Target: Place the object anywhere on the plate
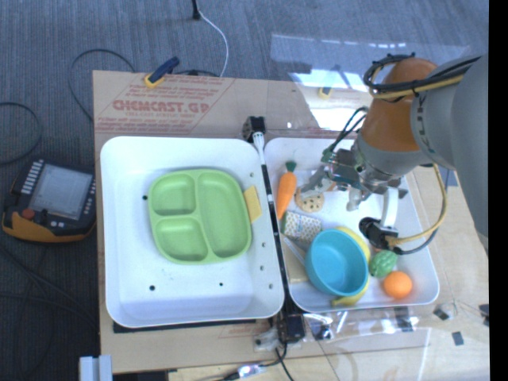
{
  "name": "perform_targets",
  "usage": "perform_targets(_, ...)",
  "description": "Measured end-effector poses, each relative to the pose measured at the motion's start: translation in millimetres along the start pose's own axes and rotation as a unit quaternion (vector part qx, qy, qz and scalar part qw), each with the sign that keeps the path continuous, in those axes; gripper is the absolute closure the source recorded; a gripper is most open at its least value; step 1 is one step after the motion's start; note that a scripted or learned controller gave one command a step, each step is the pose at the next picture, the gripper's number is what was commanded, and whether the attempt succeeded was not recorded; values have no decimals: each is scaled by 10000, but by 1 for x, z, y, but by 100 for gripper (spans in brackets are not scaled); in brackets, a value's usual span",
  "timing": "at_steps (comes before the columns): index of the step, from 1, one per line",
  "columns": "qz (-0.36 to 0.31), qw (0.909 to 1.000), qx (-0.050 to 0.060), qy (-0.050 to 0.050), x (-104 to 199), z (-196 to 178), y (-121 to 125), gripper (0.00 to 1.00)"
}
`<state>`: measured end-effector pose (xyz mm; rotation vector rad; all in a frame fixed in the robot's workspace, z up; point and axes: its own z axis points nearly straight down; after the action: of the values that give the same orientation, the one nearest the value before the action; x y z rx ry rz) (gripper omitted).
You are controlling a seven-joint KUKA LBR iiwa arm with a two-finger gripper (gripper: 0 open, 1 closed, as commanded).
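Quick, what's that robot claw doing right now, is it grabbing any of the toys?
Gripper: hovering over the right bin near the cookie; open or shut cannot be told.

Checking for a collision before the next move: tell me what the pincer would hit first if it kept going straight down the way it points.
Probably the cookie beside the carrot; the pincer hangs about over it. Depth is unclear from this slanted view.

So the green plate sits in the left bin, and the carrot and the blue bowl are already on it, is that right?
Not quite. The green plate does sit in the left bin, but the carrot and the blue bowl are in the right bin, not on the plate. The camera view shows the carrot along that bin's left wall and the bowl nearer its front.
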<state>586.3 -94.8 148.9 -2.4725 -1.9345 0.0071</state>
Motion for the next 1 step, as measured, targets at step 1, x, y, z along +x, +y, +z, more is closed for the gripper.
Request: perform_targets(1,0,10000,0,0,0,0,0,0)
